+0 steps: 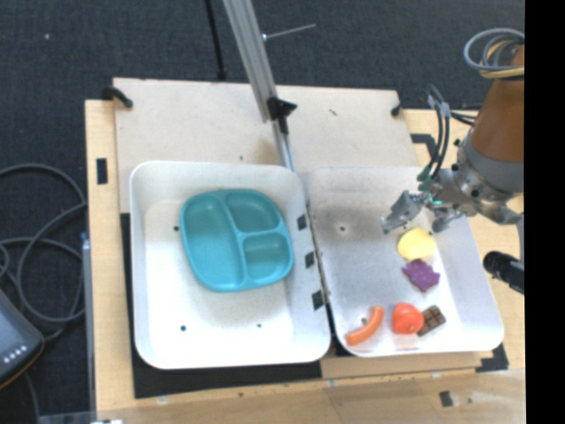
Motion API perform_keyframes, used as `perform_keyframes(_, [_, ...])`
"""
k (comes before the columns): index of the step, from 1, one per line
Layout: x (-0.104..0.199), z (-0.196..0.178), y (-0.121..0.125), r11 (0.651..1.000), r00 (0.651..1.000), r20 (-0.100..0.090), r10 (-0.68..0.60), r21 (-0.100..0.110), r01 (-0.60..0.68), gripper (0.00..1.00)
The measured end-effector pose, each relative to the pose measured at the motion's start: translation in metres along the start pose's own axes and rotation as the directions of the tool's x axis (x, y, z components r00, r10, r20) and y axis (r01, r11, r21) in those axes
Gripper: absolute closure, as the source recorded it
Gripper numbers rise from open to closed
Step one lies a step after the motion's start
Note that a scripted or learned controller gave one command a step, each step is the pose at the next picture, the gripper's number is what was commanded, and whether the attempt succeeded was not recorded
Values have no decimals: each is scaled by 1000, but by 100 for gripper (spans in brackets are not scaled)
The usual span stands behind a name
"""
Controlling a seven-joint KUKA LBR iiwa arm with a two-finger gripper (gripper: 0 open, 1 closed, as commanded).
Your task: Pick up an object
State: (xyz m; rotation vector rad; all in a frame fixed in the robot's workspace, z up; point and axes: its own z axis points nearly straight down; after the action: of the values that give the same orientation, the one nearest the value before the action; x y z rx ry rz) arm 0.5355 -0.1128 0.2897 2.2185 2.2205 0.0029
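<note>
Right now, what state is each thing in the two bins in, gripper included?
Gripper: over the right bin, just above the yellow piece, holding nothing visible.
Teal divided plate: flat in the left bin, compartments bare.
Yellow piece: lying loose.
Purple piece: lying loose.
Carrot: lying by the front wall.
Tomato: touching the brown piece.

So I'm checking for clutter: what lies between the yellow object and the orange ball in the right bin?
In the camera view, a purple object lies between the yellow object and the orange ball.
</note>
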Motion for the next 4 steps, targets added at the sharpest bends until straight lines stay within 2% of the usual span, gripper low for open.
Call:
perform_keyframes(1, [3, 63, 0, 1000, 1000, 0, 1, 8, -1, 0])
perform_keyframes(3, [-8, 183, 3, 1000, 1000, 0, 2, 7, -2, 0])
perform_keyframes(4, [-9, 168, 5, 1000, 1000, 0, 8, -1, -8, 100])
